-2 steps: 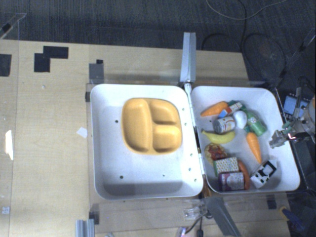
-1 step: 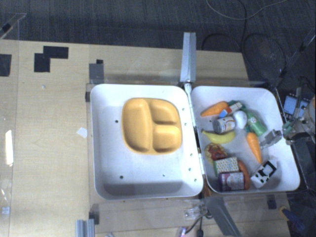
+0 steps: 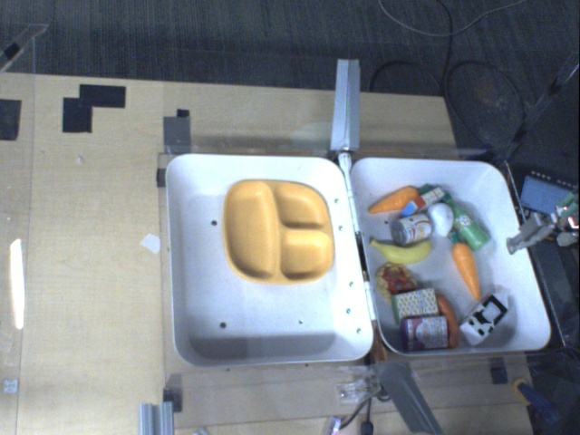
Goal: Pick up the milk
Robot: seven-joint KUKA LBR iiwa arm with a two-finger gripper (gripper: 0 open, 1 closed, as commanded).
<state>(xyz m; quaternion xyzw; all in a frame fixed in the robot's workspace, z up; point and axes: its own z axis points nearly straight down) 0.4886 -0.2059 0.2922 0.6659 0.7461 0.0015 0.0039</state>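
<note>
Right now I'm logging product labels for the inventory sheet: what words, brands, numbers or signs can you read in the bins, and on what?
No text can be read.
Black-and-white carton: bold black patches, no legible letters.
Silver can: label too blurred.
Purple can: print too small.
Small green-and-red box: pattern, unreadable.
Green bottle: no clear lettering.
Yellow tray: no markings.
</note>
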